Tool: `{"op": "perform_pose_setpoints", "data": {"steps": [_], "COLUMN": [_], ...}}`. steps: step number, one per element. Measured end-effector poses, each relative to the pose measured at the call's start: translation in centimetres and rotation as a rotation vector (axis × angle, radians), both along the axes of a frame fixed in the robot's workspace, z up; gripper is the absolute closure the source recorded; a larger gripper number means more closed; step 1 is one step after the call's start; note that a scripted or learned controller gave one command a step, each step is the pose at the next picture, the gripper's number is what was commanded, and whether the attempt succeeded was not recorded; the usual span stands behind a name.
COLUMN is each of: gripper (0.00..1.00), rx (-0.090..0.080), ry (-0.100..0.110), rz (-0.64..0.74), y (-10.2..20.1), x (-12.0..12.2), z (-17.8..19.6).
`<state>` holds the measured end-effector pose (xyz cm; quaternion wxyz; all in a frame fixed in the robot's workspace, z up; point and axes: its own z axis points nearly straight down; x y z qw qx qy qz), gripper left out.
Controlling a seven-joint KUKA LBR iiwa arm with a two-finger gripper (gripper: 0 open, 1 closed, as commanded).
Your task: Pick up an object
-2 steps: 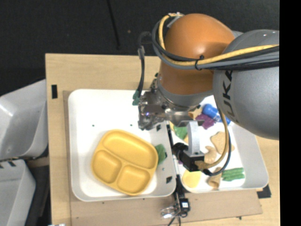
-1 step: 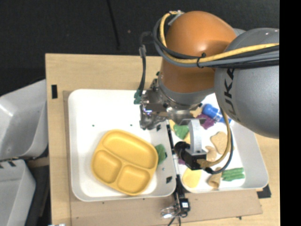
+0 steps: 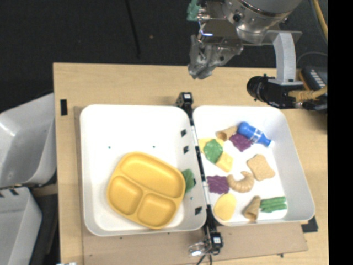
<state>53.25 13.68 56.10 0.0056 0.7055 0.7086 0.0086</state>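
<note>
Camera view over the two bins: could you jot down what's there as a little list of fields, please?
left bin: yellow divided tray, green piece tucked at its right edge
right bin: blue bottle, toast slice, croissant, two purple pieces, yellow and green pieces
pincer: above the bench's far edge, beyond both bins
pincer contents: nothing seen held
bench: light wood

A pale wooden bench (image 3: 116, 81) stands against a dark, near-black floor (image 3: 83, 21), with a white plastic container (image 3: 22, 142) at its left side and even overhead light throughout.
</note>
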Motion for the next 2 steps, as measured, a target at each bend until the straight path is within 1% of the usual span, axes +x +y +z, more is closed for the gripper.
{"op": "perform_pose_setpoints", "data": {"steps": [1,2], "gripper": [1.00,1.00], "rx": [-0.006,-0.007], "ry": [0.016,0.015], "rz": [0.007,0.015], "y": [-0.1,-0.1], "x": [0.0,0.0], "z": [0.1,1.1]}}
